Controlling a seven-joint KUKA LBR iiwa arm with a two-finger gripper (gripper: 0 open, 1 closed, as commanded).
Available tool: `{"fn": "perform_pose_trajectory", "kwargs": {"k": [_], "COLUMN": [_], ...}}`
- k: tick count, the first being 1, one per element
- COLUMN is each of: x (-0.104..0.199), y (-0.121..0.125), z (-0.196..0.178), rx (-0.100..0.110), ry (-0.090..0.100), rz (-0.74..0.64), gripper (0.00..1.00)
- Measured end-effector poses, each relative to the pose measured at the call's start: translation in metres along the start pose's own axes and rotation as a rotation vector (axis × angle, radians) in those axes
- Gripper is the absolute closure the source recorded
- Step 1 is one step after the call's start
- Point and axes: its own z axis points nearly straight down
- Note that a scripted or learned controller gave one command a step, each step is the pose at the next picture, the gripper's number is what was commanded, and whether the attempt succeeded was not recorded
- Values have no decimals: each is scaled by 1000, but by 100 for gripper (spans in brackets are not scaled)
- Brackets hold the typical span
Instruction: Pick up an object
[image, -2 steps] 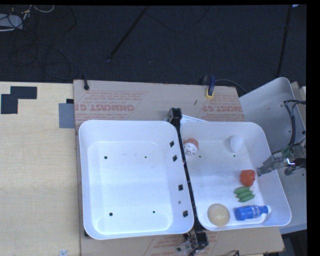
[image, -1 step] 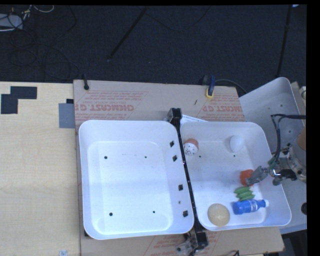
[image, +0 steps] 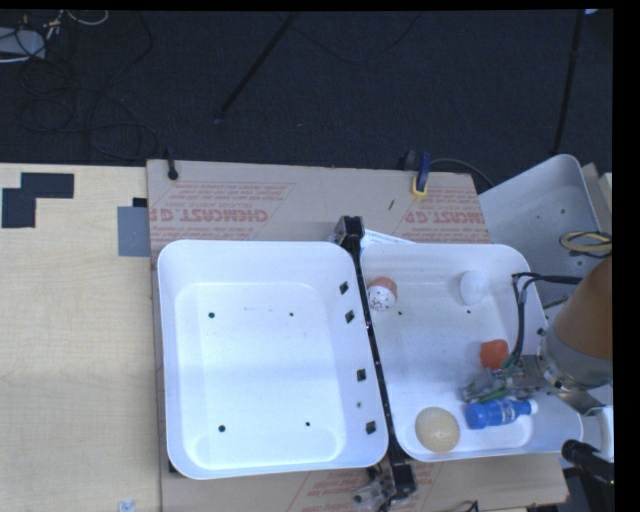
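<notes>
Several objects lie in the right bin (image: 430, 265). A small orange-and-white ball (image: 381, 294) rests near the divider, and a white ball (image: 471, 286) sits toward the far side. An orange piece (image: 493, 353) lies at the right. A blue bottle (image: 497, 412) lies on its side near the front, with a cream ball (image: 437, 428) to its left. My gripper (image: 488, 386) reaches in from the right and hangs low between the orange piece and the blue bottle, just above the bottle. Something greenish shows at its tip, too blurred to tell what it is.
The left bin (image: 175, 300) stands beside the right one, with a black divider (image: 365, 340) between them. Both rest on a cardboard sheet (image: 250, 205). A black cable (image: 520, 310) loops from the arm (image: 590, 320) over the right bin's edge.
</notes>
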Motion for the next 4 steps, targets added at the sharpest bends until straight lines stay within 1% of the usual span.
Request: {"fn": "perform_pose_trajectory", "kwargs": {"k": [1, 2, 3, 4], "x": [0, -1, -1, -2], "y": [38, 36, 36, 0], "z": [-4, -14, -14, -135], "rx": [-1, 1, 1, -7], "ry": [0, 2, 2, -3], "rz": [-4, -2, -2, 0], "gripper": [0, 100, 0, 0]}}
